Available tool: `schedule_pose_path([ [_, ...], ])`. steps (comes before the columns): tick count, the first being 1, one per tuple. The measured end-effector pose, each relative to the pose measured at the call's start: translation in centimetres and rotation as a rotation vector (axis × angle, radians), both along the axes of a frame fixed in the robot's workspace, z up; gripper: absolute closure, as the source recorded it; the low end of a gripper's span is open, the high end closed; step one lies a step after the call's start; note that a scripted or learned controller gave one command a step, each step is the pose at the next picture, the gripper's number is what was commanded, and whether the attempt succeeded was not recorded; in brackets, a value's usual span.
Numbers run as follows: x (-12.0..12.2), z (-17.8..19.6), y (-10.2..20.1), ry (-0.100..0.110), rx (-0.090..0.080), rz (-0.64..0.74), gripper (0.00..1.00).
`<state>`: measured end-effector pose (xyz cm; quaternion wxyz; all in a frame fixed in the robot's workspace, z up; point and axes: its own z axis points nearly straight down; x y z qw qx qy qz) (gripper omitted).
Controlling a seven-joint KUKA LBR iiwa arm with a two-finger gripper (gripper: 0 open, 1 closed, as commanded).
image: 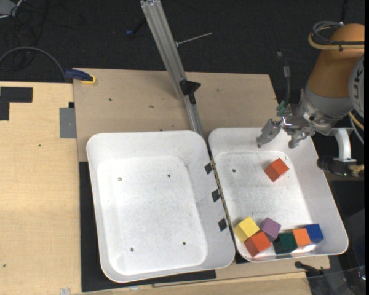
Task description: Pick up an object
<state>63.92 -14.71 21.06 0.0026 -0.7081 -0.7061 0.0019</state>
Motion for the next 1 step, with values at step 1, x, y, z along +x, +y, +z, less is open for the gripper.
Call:
schedule_pose_path([
  [1,0.14,1.13,-0.2,-0.004,-0.001,-0.004,1.0],
])
